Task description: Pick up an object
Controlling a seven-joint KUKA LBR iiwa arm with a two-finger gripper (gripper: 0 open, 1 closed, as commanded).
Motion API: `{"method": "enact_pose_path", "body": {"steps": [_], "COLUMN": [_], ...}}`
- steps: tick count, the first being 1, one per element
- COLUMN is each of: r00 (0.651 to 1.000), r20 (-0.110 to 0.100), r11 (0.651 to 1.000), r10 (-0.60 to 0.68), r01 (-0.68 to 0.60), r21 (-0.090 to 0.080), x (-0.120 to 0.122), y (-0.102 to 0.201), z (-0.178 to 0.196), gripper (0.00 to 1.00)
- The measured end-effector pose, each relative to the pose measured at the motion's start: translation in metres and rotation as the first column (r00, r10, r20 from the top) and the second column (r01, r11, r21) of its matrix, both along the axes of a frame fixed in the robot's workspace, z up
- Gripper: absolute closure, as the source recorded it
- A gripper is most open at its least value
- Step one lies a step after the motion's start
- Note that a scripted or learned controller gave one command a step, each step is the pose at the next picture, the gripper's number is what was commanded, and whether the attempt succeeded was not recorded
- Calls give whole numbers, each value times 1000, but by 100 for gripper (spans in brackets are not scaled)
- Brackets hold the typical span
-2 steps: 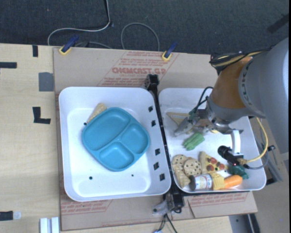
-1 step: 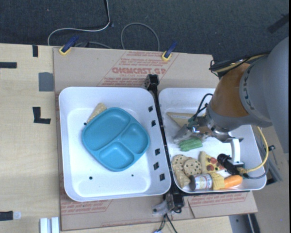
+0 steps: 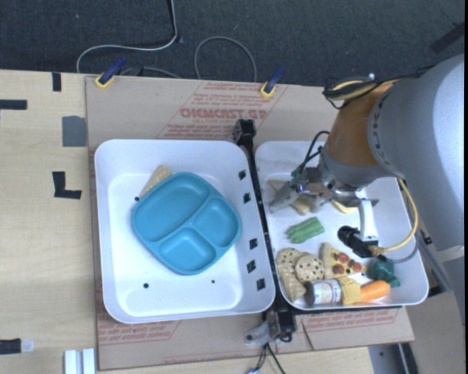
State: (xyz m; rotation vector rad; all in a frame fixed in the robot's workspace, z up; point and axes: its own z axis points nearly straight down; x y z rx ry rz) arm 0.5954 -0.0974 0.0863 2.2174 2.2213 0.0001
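Toys crowd the right bin [image 3: 405,209] near me, so I've got the hand [image 3: 292,195] low by the green piece [image 3: 305,229]; its grip I cannot tell.

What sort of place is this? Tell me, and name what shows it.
Probably a robotics lab test bench, not a kitchen. Two white bins sit clamped on a cardboard sheet, a grey and orange arm reaches over toy food such as a green piece, and a blue divided tray lies in the left bin.
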Motion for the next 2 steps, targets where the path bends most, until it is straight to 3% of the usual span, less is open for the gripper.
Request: {"method": "enact_pose_path", "body": {"steps": [1, 2], "r00": [1000, 1000], "r20": [-5, -6], "r11": [1000, 1000], "r10": [2, 0], "r01": [-2, 0], "r21": [0, -2], "x": [59, 57], "y": [-9, -10], "z": [-1, 9], "gripper": [0, 100]}}
